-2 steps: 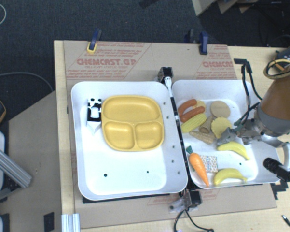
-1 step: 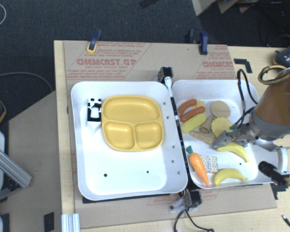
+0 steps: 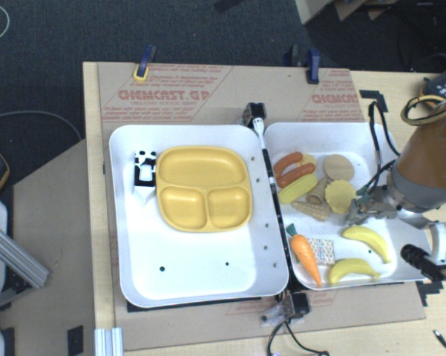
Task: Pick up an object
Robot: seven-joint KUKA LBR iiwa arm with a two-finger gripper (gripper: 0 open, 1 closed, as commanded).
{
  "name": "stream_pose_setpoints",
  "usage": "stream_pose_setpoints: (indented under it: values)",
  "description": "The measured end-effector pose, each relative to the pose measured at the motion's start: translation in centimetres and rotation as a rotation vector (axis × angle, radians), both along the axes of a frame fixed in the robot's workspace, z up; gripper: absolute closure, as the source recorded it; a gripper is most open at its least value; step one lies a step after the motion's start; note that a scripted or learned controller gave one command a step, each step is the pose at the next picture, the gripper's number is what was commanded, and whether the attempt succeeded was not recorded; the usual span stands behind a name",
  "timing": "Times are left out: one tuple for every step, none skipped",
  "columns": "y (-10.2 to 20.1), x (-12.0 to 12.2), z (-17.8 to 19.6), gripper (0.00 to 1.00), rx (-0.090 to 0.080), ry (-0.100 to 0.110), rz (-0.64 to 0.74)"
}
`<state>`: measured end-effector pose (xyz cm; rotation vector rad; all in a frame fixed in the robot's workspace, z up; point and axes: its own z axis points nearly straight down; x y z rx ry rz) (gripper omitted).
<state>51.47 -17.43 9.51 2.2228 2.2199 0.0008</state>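
Note:
The right bin (image 3: 282, 136) holds toy food: two sausages (image 3: 293, 167), a corn cob (image 3: 297, 189), a tan round piece (image 3: 338, 167), a yellow round piece (image 3: 340, 194), a beige flat piece (image 3: 313, 210), a carrot (image 3: 306, 254), a small patterned packet (image 3: 323, 250) and two bananas (image 3: 367, 239) (image 3: 352, 270). My gripper (image 3: 358, 211) reaches in from the right and hangs low between the yellow round piece and the upper banana. Nothing shows between its fingers.
The left bin (image 3: 133, 228) holds a yellow divided plate (image 3: 204, 186) and a small black-and-white object (image 3: 144, 170). Clamps sit on the bench's far edge (image 3: 142, 64) (image 3: 312, 65). Cables hang over the right bin's far right corner (image 3: 378, 136).

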Motion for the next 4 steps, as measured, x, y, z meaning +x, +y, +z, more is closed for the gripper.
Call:
stream_pose_setpoints:
  values:
    - [0.1,-0.2,4.3,1.00,-0.003,-0.004,0.002]
    - [-0.1,0.1,10.7,1.00,-0.004,-0.008,0.003]
    - [-0.1,0.3,13.2,1.00,-0.003,-0.005,0.003]
    - [4.8,1.5,14.1,1.00,-0.001,-0.004,0.007]
